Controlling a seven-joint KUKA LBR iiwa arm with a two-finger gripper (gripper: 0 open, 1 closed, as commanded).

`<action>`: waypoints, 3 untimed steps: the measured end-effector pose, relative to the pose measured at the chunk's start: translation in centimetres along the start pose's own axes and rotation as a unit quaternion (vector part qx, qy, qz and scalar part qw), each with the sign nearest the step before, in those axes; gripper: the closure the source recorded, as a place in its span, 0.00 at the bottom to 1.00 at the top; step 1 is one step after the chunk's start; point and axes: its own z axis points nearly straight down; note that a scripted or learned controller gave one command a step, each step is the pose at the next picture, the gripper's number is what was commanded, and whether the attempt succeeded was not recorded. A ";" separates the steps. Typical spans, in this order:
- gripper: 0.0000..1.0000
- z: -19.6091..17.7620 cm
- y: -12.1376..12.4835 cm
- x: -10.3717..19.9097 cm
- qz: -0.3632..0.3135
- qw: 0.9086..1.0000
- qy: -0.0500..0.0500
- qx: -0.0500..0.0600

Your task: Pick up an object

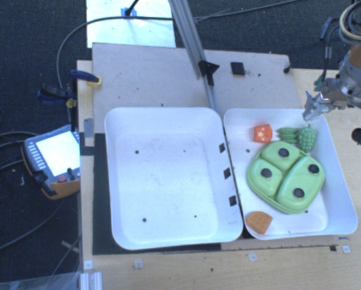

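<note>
The right bin (340,213) holds a large green three-part tray-like toy (286,177) with dark dots. A small orange-red cube (262,133) lies at its upper left. A green bumpy toy (301,137) lies just beyond the tray, near the bin's far rim. An orange wedge-shaped piece (258,222) rests at the bin's near left corner. My gripper (311,113) hangs over the far right rim of the right bin, just above and right of the green bumpy toy, with nothing visibly between its fingers.
The left bin (165,177) sits beside the right one, with black clips (227,173) along the shared edge. A slanted metal pole (189,29) crosses the back of the bench. A teach pendant (54,161) lies off the bench at left.
</note>
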 end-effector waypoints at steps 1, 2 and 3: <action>1.00 -2.5 0.1 0.0 0.000 1.000 0.000 0.000; 1.00 -3.0 0.0 5.2 -0.002 1.000 0.001 0.002; 1.00 -1.5 -0.6 10.9 -0.001 1.000 0.001 0.002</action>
